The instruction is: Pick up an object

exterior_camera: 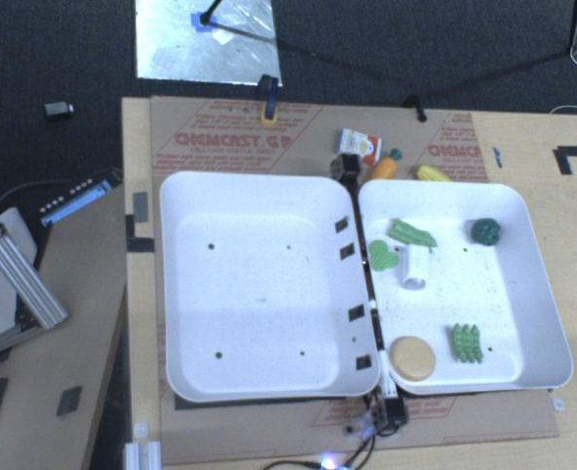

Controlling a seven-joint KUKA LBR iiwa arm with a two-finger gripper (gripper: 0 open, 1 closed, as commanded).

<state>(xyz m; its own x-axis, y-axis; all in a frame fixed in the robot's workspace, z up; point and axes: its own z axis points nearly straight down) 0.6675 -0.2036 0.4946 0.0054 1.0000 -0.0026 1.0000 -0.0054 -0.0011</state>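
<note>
right bin (533, 262) has a tan disc (412, 357), white cylinder (414, 267) and teal ball (485, 230), can't tell the claw's state

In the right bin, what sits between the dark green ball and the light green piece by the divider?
In the camera view, a white cylinder and a long green pod-shaped piece lie between the dark green ball and the light green piece.

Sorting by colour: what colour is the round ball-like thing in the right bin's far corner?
Dark teal-green ball, seen in the camera view.
</note>
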